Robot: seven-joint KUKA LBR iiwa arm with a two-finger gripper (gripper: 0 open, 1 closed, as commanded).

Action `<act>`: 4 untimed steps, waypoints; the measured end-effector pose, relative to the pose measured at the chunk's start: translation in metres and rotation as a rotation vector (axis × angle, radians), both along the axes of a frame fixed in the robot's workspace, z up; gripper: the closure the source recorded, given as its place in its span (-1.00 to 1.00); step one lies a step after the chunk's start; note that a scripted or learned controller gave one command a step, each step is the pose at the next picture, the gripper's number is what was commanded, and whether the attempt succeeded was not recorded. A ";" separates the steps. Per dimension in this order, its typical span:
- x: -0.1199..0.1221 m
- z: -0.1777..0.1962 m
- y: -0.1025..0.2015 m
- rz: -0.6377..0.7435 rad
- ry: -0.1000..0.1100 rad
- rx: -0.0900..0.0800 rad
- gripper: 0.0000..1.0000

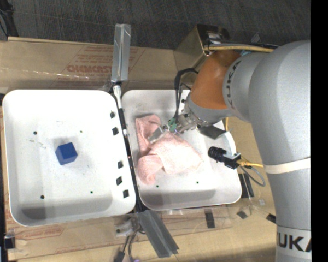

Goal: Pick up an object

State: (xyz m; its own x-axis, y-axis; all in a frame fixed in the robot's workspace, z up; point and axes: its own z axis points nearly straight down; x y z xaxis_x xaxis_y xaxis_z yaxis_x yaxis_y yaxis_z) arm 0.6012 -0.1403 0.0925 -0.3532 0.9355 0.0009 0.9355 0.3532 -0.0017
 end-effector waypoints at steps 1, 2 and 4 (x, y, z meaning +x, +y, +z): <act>0.000 0.010 0.000 0.004 0.001 0.000 1.00; 0.000 0.010 0.000 0.004 0.001 0.000 -1.00; 0.009 0.011 -0.028 0.007 -0.003 -0.001 1.00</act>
State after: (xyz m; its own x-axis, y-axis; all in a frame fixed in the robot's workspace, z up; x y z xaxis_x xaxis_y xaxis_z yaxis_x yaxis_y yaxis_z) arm 0.6098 -0.1678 0.1032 -0.3595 0.9331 -0.0009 0.9331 0.3595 0.0011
